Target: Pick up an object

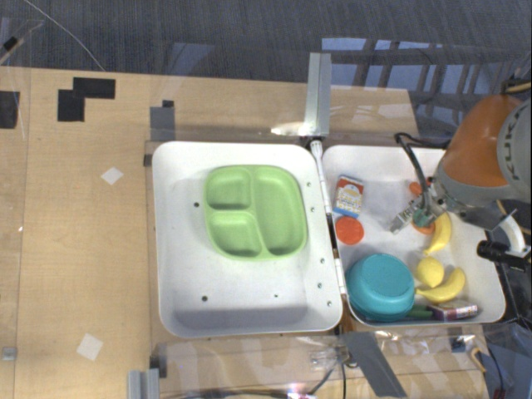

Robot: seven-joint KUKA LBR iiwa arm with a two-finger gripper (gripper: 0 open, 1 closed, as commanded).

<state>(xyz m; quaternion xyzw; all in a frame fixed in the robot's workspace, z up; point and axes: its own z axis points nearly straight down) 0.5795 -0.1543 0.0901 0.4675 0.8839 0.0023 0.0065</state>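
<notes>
1. Landmark for all positions: teal bowl (381, 286), near corner of the right bin (378, 160).
2. Arm (486, 152) enters from the right; orange band sits up and right of the bowl, wrist over the right bin's far-right part.
3. Tool (416, 214) is low in the bin, up-right of the bowl, just beside the upper banana (440, 233). Metal tip visible w/ something orange and green at it — too small to ID.
4. Tool state: can't tell whether open or closed; nothing clearly seen clamped in it.
5. Candidate objs, rel. to bowl: orange disc (350, 231) just up-left; small carton (349, 196) further up-left; yellow lemon (430, 269) just right; lower banana (445, 287) right, touching the lemon; dark marker (449, 312) down-right along the bin's near wall.
6. Left bin (179, 306), well left of the bowl, holds a green divided tray (253, 212).
7. Worktop (75, 223) — black tape marks far up-left.
8. Progress (judgement): approach seems done, tool down among objs. No obj seen lifted; all appear to rest on the bin floor. Left: secure grasp + lift clear.
</notes>
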